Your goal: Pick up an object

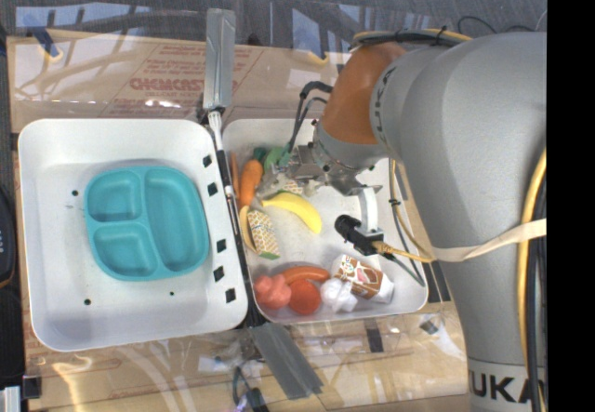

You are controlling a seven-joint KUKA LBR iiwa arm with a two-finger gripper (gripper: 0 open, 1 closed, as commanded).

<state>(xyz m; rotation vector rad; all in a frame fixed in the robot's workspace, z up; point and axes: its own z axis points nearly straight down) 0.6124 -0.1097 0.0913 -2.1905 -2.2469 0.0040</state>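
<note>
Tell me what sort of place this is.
Probably a robotics lab's grasping test bench: a KUKA arm reaches over two white bins, one bearing a teal divided plate, the other toy food like a banana.

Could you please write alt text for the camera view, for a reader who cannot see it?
A grey robot arm reaches into the right bin, its hand low over toy food: a banana, a carrot and a tomato. The left bin holds a teal divided plate.

bench (121,80) | left bin (46,308) | right bin (409,294) | side by side
</note>
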